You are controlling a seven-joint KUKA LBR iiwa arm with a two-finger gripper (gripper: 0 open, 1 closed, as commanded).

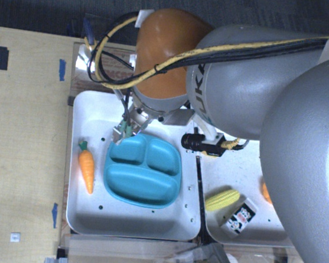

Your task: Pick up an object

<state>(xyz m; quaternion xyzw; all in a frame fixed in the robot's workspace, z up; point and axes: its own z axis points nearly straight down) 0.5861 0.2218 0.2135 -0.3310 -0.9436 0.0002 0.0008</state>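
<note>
My gripper [123, 130] hangs low in the left bin [78, 206], at the far left corner of a blue divided plate [143, 170]. Its tips sit right at the plate's rim; whether they touch it I cannot tell. An orange toy carrot [87, 168] with a green top lies left of the plate, apart from the gripper. The grey arm with its orange band covers the back of both bins.
In the right bin [247, 233] lie a yellow corn cob [221, 199], a small black and white box [240, 217] and a partly hidden orange thing [264, 191] at the arm's edge. A black divider runs between the bins.
</note>
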